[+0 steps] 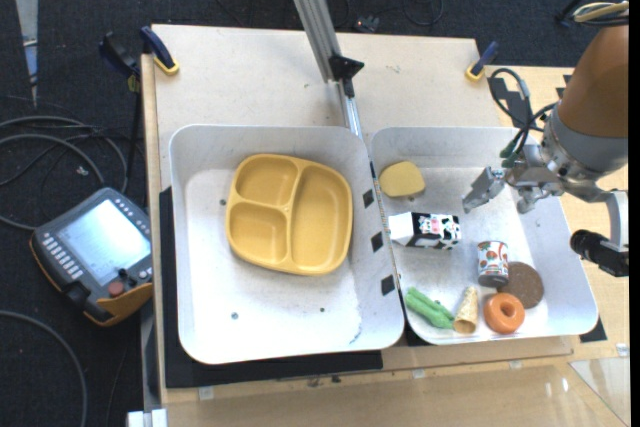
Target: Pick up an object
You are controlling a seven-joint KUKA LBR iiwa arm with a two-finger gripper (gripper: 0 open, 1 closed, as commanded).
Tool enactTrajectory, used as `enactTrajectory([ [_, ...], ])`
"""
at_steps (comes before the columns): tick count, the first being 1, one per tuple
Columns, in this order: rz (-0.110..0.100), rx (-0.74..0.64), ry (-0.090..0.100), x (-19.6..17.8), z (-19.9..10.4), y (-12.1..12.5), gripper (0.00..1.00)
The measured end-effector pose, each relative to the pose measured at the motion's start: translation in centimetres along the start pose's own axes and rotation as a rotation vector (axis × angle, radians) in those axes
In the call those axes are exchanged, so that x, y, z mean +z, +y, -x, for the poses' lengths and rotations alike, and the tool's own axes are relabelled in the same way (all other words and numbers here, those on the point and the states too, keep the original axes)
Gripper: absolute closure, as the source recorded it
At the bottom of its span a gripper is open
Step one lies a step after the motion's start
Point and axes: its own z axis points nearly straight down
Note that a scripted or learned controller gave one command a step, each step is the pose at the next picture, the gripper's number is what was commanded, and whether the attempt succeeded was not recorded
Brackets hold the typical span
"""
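the worktop (260, 75) carries two white bins. the left bin (200, 315) has just a yellow divided plate (290, 213); the right bin (570, 305) crowds the graspable items together, milk carton (425, 229) nearest. the end effector (505, 187) hovers above it, open and gripping nothing, likely lining up a descent.

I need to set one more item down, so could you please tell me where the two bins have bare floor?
Left white bin: bare floor all round the yellow divided plate, widest along its near edge. Right white bin: a bare patch between the yellow sponge-like piece and the gripper. Its near end is crowded: cow-print milk carton, small can, brown cookie, orange doughnut, cone, green pod.
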Motion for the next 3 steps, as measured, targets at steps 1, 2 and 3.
enactTrajectory([
  [1, 0.000, 0.001, 0.000, 0.0, 0.0, 0.0, 0.00],
  [2, -0.004, 0.000, 0.001, 5.5, -1.0, 0.4, 0.00],
  [3, 0.008, 0.002, 0.004, 10.2, -0.6, -0.2, 0.00],
])
